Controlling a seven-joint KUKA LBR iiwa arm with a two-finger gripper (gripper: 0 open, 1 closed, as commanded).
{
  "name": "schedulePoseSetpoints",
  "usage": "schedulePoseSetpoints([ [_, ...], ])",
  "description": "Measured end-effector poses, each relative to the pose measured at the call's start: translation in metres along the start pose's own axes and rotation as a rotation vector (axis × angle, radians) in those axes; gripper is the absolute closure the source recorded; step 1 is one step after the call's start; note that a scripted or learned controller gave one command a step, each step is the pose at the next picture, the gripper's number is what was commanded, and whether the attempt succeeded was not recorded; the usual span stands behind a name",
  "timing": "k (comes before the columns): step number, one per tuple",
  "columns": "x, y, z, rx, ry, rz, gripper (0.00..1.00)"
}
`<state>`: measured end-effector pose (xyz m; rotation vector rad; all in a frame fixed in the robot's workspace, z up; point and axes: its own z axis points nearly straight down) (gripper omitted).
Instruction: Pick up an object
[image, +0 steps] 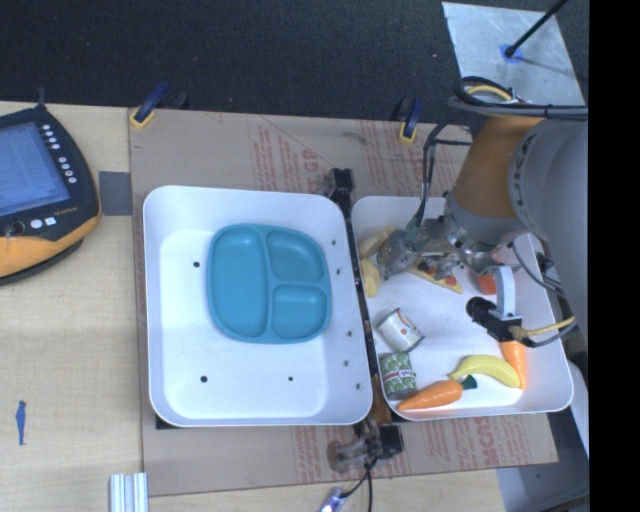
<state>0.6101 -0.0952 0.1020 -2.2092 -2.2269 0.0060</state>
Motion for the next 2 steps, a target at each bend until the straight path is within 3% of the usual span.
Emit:
schedulePoseSetpoints([
  [1,-0.0007,0.0,-0.0102,0.001,0.0,-0.003,1.0],
  [2,-0.0005,-0.0001,-0.0101,0.002,0.0,-0.003,0.0],
])
